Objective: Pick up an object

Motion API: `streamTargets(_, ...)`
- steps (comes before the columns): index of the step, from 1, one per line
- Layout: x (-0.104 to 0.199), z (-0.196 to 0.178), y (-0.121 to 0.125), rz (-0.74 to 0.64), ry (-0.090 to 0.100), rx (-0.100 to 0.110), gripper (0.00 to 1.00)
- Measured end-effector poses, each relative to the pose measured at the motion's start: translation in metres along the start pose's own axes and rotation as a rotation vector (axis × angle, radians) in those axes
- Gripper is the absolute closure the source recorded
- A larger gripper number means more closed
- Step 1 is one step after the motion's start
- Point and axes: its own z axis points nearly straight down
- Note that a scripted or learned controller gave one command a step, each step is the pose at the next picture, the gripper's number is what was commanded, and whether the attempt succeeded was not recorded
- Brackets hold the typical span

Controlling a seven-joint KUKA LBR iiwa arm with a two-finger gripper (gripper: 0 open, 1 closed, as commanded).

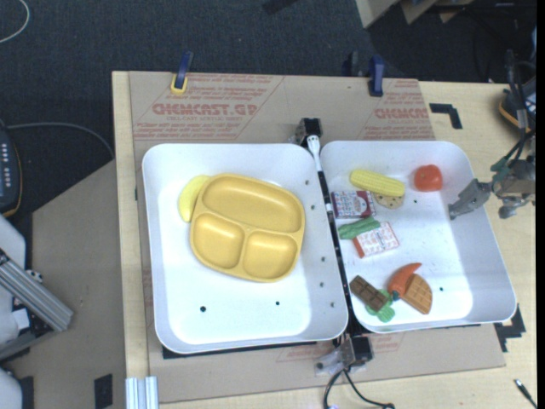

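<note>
Cardboard [255, 109] under the bins reads "CHEMCAST GP" in red. We see the gripper [481, 196] at the right bin's [477, 254] right rim — jaws spread, nothing between them. Corn [376, 182], a tomato [428, 177] and a red-and-white packet [375, 240] — print unreadable — lie nearby.

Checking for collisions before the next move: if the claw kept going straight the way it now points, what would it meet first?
The claw points leftward over the right bin. Bare bin floor lies just ahead; the first object in that line looks like the corn cob, though height is unclear.
</note>
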Motion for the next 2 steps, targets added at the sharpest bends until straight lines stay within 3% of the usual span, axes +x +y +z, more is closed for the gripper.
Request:
streamTargets(1, 0.001, -0.007, 0.003, -0.004, -0.004, -0.014, 0.0)
streamTargets(2, 0.003, 0.056, 0.003, -0.004, 0.0, -0.007, 0.0)
